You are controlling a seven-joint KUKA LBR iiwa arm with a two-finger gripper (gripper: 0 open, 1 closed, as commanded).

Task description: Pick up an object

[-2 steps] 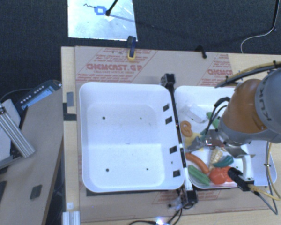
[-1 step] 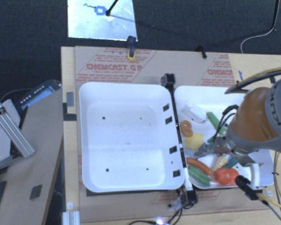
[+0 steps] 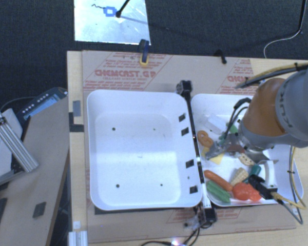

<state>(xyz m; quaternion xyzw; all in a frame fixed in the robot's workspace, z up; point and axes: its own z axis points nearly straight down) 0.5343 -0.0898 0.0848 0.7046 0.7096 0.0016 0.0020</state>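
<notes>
Brown surface under two white bins; the toy food sits in the right bin (image 3: 210, 102). My gripper (image 3: 214, 154) hangs over the yellow piece (image 3: 216, 159), and I cannot tell its state. I should descend straight, clear of the pretzel (image 3: 205, 138).

Two bins sit side by side on the worktop (image 3: 77, 137), the left bin (image 3: 138, 147) beside the right bin (image 3: 205, 106). In the right bin, a pretzel (image 3: 204, 138) lies near the dividing wall, with a carrot (image 3: 218, 180), a pea pod (image 3: 217, 192) and a tomato (image 3: 244, 191) toward the front edge. The arm (image 3: 277, 117) reaches in from the right over the right bin, its gripper (image 3: 219, 146) just beside the pretzel.
</notes>
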